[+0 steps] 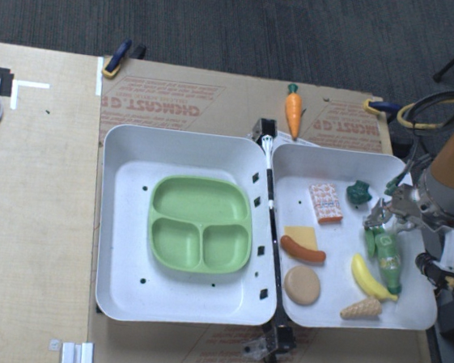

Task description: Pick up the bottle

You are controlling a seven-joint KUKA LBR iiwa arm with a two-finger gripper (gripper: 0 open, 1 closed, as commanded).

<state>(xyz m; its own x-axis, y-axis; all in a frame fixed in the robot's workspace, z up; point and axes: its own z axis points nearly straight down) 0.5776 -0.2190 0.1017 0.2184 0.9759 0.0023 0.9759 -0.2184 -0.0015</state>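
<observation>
Bottle first: from the overhead camera view we see a small green translucent plastic bottle (386, 256) lying on its side in the right-hand white bin (351, 162), close to that bin's right wall, its length running from upper left to lower right. A yellow toy banana (371, 278) lies just beside it on the left, touching or nearly so, and a tan toy ice-cream cone (361, 309) sits below.

Our end effector (383, 221) hangs directly over the bottle's upper end, low in the bin. Whether it is spread or closed, and whether it has anything in hold, we cannot tell from this angle.

We judge the bottle light, hollow and fairly stiff, with a smooth rounded skin that could roll or slip. Taking it across the middle of the body, squeezing its width, looks safest to us; the banana crowds the left side.
</observation>
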